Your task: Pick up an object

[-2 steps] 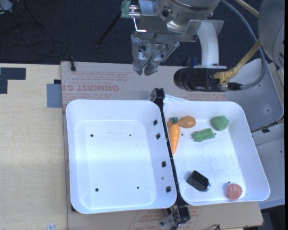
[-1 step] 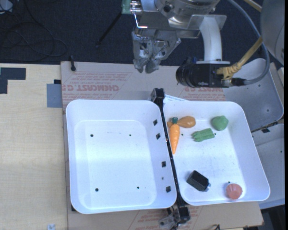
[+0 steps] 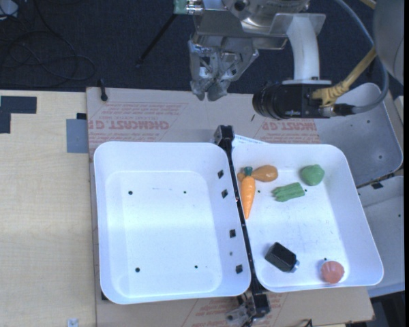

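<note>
High above the bins (image 3: pixel 102 182), arm (image 3: pixel 259 12) with downward-pointing gripper (image 3: pixel 211 90).

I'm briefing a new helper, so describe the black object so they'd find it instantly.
Look in the right-hand bin, along its near edge. The black block lies there, left of the pinkish-red ball. It's the only dark, boxy item; everything else is colourful, rounded toy food.

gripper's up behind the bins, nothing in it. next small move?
Probably swing the gripper toward the camera and right, over the right bin. It hangs above the cardboard behind the bins, while the carrot and black block all lie there.
</note>
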`<state>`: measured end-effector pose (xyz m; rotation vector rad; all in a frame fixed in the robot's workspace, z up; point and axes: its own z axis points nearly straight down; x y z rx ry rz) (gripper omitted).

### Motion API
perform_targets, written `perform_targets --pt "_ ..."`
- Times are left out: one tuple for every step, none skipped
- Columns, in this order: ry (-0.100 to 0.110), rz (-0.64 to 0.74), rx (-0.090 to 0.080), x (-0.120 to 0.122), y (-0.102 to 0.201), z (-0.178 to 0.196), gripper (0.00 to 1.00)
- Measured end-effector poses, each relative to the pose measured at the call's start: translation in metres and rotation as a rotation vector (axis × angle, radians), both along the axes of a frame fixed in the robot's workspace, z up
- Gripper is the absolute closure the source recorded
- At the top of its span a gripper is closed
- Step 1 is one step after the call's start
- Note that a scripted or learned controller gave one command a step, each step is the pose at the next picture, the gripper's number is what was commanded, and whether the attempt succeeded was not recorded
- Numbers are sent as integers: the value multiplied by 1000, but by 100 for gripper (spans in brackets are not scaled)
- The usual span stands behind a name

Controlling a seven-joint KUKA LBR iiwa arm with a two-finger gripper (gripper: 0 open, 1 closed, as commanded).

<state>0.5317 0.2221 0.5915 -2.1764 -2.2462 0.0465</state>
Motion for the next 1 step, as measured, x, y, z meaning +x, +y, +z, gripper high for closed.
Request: perform_targets --pt "4 5 -1 0 1 9 100"
